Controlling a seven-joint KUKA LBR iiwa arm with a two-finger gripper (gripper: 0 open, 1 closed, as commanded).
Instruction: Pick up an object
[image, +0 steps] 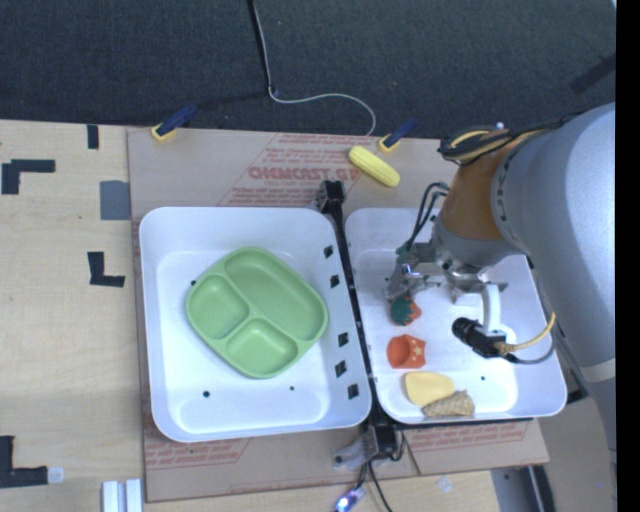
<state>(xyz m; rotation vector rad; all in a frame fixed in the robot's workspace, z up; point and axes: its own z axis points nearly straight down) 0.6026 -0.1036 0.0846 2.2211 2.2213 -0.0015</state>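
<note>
1. The left bin (160, 330) holds a green tray (256, 312) with three compartments, lying at a tilt near the bin's middle.
2. A black divider (342, 290) runs between the two bins, which sit side by side on a cardboard sheet (290, 170).
3. A yellow piece (374, 167) lies on the cardboard behind the bins, near a blue clip (398, 133).
4. The right bin (530, 385) holds four small things along its left half.
5. Farthest back is a green-and-red toy (404, 311), just below the gripper.
6. In front of it lies a red piece (406, 351), apart from the toy.
7. Nearer the front lies a yellow wedge (427, 386), and a tan crumbly piece (449, 404) touches its front edge.
8. The gripper (404, 296) is down in the right bin, its tip right at the green-and-red toy.
9. Its fingers are hidden by the wrist and the toy, so I cannot tell whether they are apart or closed, nor whether they grip the toy.
10. The arm (560, 220) comes in from the right, its orange band (478, 195) above the wrist, and a black fitting (474, 336) with a yellow cable hangs beside the gripper over the bin floor.
</note>
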